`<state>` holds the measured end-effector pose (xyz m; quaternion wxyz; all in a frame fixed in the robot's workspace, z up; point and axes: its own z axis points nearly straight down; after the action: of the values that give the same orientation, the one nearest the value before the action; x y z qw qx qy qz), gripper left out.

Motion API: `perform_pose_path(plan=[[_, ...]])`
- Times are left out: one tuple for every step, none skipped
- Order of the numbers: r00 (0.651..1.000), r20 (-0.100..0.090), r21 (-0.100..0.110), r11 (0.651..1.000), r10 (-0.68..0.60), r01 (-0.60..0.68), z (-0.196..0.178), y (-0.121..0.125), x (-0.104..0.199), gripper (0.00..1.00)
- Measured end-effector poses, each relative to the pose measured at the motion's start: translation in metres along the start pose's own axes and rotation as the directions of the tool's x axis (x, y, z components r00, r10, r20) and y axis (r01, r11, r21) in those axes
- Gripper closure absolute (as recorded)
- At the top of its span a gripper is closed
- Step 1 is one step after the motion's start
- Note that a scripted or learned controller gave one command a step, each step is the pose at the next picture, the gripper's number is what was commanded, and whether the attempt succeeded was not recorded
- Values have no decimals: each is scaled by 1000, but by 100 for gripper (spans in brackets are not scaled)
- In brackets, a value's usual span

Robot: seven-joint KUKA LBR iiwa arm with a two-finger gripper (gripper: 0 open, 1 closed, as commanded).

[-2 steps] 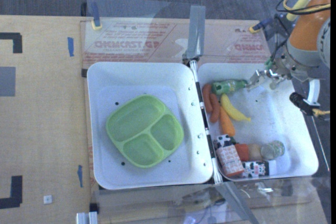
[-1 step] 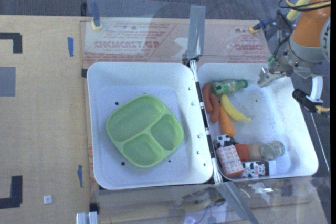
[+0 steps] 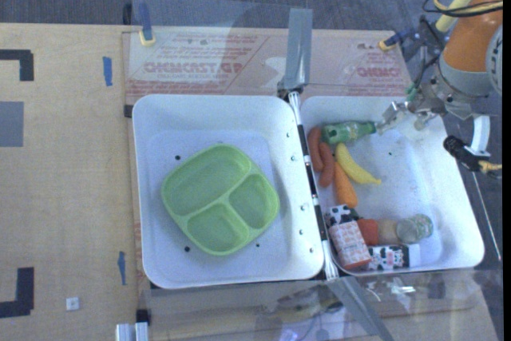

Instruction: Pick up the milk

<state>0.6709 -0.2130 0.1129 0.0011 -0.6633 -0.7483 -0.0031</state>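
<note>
gripper point(image 3: 397, 113) at far rim of right bin point(image 3: 467, 204), beside green bottle point(image 3: 348, 130); its opening: cannot tell, nothing seen held | milk point(image 3: 395, 256), cow-patterned carton, at near wall, well apart from bottle | risk: wedged against red box point(image 3: 350, 243) and can point(image 3: 413, 228), grab may slip or catch neighbours

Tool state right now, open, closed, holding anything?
Tool: cannot be told from this view; it sits at the right bin's far edge near the green bottle, with nothing visibly held.

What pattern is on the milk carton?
Black-and-white cow patches, seen in the camera view on the milk carton.
</note>
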Motion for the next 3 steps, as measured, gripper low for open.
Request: perform_pose_path(plan=[[1000, -6, -3, 1000, -5, 5, 24, -79, 9, 0], [981, -10, -7, 981, 192, -192, 23, -158, 20, 0], [976, 0, -8, 976, 219, -219, 24, -184, 30, 0]])
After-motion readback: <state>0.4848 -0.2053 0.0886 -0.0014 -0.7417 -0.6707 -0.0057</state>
